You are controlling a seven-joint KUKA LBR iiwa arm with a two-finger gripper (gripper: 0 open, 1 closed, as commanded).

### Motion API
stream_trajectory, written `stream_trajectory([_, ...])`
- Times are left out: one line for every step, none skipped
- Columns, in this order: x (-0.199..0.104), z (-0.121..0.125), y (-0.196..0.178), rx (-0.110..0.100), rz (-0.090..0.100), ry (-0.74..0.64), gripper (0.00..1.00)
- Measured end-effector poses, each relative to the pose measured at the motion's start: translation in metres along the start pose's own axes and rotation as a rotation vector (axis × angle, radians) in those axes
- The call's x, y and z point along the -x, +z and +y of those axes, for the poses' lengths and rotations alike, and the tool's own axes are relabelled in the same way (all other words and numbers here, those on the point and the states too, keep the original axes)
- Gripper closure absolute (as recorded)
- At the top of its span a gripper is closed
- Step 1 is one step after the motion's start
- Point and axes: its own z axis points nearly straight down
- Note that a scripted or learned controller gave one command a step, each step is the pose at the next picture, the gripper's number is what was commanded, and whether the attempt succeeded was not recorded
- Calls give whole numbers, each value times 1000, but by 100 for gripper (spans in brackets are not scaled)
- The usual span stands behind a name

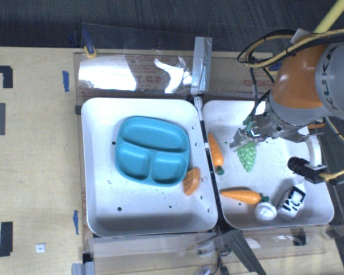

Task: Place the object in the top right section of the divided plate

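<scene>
Tool [247,137] seemingly clenched on knobbly green grape bunch [248,155], above right bin [321,213].

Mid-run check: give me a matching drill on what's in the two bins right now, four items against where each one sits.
Items:
1. blue divided plate
2. green grape bunch
3. orange slice
4. carrot with the green tip

Places:
A. right bin, lying along the near side
B. left bin, middle
C. left bin, against the plate's lower right edge
D. right bin, just under the tool

Pairs: 1-B, 2-D, 3-C, 4-A
</scene>
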Motion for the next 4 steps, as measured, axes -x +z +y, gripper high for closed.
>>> stream_trajectory([46,-69,-13,-2,0,-443,100])
stream_trajectory([84,-70,46,-3,2,-582,100])
stream_trajectory([149,-114,45,-1,0,-796,100])
stream_trajectory([149,-112,36,3,-2,-793,100])
